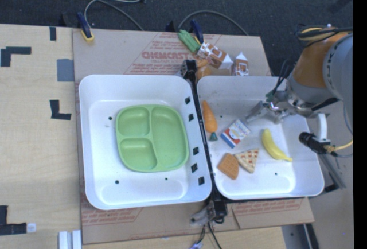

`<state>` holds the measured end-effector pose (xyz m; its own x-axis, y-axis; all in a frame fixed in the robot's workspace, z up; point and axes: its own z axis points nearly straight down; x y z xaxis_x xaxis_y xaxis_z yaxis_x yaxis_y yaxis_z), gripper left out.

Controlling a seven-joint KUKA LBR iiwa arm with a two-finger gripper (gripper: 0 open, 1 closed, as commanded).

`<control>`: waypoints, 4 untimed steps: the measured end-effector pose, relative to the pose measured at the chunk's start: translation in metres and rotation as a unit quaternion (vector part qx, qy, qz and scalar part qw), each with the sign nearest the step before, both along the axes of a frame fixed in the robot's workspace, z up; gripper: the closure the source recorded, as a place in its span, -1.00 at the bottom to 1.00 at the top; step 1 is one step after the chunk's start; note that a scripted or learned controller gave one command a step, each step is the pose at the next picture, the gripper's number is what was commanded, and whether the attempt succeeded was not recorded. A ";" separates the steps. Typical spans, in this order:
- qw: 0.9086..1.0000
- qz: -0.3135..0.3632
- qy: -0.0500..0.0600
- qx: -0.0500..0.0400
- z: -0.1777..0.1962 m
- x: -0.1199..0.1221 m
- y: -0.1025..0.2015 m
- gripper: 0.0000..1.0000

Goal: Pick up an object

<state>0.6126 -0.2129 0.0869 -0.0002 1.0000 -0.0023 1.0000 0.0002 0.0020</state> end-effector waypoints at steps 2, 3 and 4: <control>1.000 0.000 -0.003 -0.002 0.010 -0.039 0.007 1.00; 1.000 0.000 -0.003 -0.002 0.010 -0.039 0.007 -1.00; 1.000 0.000 -0.002 -0.001 0.000 -0.085 0.027 -1.00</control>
<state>0.5277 -0.1858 0.0869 0.0000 1.0000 -0.0034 1.0000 0.0000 0.0061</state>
